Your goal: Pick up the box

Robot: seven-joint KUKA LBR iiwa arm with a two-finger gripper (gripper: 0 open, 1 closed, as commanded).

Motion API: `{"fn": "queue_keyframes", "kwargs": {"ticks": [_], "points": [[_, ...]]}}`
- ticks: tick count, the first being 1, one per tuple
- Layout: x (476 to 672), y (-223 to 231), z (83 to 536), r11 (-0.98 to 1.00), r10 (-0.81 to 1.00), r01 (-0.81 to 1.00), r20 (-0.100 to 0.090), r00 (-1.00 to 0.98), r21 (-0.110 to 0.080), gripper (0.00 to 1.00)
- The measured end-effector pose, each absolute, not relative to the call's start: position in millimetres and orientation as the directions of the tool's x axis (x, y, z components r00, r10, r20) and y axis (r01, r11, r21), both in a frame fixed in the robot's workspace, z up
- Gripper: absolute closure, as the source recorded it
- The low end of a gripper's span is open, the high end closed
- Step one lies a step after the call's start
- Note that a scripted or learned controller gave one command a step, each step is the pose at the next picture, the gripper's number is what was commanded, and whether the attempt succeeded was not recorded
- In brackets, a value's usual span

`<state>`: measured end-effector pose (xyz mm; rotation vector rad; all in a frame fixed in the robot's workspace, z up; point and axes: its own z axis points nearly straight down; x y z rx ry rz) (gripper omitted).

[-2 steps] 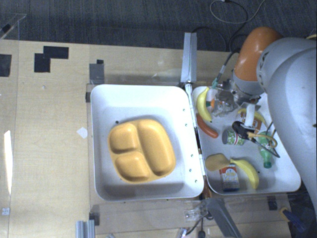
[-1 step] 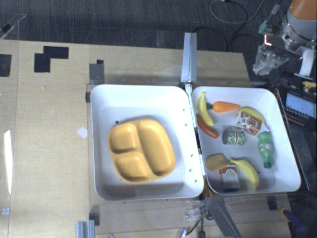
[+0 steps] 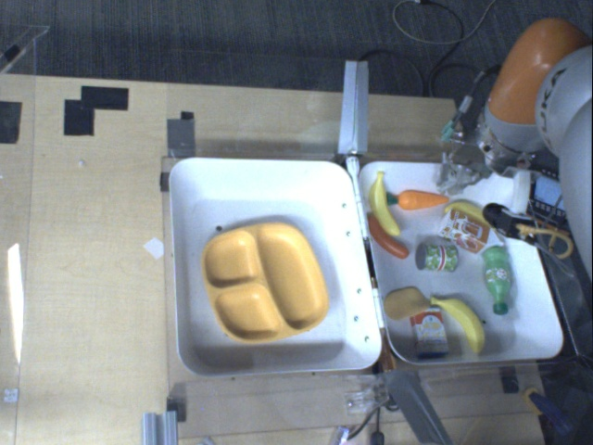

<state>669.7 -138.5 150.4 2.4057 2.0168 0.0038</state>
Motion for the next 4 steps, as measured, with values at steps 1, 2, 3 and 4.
{"fn": "queue_keyframes", "kwargs": {"ticks": [1,2,3,4], "points": [[670.3,-52,202,-0.189,0.982,0.982,0.002,0.189,0.007,1.0],[675.2,-96,117,-0.258,0.966,0.965,0.005,0.258,0.038,1.0],[616.3,-125,89,-0.367,0.93,0.93,0.002,0.367,0.01,1.0],[559.2,-94,91,-0.627,0.779,0.779,0.006,0.627,0.004,1.0]]}}
